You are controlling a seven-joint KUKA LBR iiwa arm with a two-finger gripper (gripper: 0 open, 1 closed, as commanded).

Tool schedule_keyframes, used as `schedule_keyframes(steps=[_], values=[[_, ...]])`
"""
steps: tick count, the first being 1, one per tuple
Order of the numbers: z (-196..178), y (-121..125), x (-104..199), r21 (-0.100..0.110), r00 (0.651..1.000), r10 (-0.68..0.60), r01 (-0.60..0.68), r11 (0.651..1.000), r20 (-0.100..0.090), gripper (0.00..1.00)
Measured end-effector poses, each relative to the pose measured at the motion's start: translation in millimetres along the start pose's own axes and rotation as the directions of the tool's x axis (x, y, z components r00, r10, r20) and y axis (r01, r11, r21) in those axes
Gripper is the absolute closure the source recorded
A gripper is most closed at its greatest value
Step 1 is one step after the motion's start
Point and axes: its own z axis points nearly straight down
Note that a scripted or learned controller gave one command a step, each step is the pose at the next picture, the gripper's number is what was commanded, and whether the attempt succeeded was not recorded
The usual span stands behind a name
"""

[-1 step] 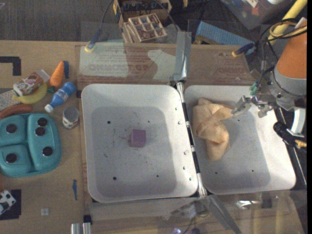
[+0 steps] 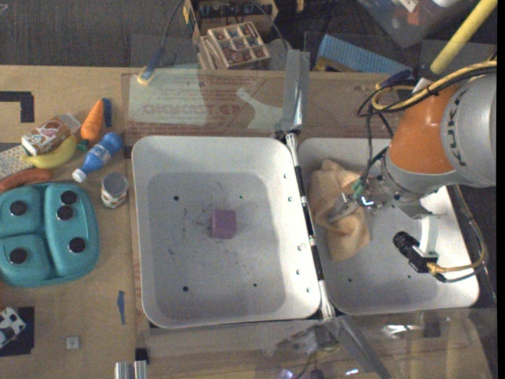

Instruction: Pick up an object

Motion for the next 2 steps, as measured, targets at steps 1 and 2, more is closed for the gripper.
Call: schedule_keyframes(steps=[1, 2], values=[[-7, 0, -2, 0.001, 1.000, 0.005, -0.005, 1.000, -0.001, 1.00], [-188, 32, 33, 0.007, 0.967, -0.256, 0.256, 0.967, -0.003, 1.00]])
